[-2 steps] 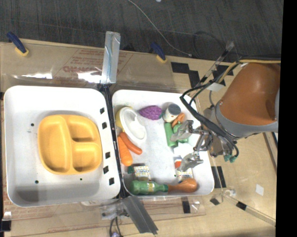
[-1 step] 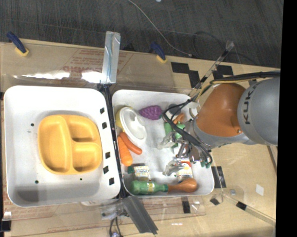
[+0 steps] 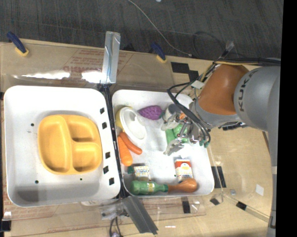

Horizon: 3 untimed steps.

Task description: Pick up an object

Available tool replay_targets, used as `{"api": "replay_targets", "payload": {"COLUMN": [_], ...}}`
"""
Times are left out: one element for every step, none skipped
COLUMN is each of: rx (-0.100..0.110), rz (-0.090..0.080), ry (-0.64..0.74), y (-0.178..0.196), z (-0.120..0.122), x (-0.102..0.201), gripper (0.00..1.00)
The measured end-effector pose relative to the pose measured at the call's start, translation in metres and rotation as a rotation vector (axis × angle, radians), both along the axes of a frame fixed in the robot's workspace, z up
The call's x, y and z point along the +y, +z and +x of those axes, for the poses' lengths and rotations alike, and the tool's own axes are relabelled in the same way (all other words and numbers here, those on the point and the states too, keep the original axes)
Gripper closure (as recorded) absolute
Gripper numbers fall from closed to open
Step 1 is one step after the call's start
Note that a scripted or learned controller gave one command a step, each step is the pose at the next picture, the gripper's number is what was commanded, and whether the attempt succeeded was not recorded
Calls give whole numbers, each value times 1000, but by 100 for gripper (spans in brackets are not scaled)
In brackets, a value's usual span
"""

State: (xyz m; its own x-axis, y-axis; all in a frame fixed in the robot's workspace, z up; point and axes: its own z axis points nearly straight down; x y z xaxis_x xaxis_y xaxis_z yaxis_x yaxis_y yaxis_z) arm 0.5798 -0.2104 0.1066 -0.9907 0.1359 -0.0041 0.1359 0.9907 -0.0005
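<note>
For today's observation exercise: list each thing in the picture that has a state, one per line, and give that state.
Tool: lowered into the right bin, over a green object.
Yellow tray: upright in the left bin.
Green bottle: lying on its side.
Carrot: lying flat.
Small can: lying down.

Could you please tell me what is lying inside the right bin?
The right bin holds purple grapes, a white bowl, carrots, a green bottle and small containers; the gripper covers a green item.

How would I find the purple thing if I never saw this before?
Look in the right white bin, near its far edge. The purple thing lies there beside a white cup, left of the gripper. It is the one purple, bumpy item there.
</note>
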Motion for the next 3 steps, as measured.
{"api": "replay_targets", "payload": {"rx": [-5, -5, -7], "rz": [-1, 0, 0], "ry": [-85, -267, -370], "y": [-12, -12, -12], "z": [10, 19, 27], "x": [0, 0, 0], "gripper": [0, 0, 0]}}
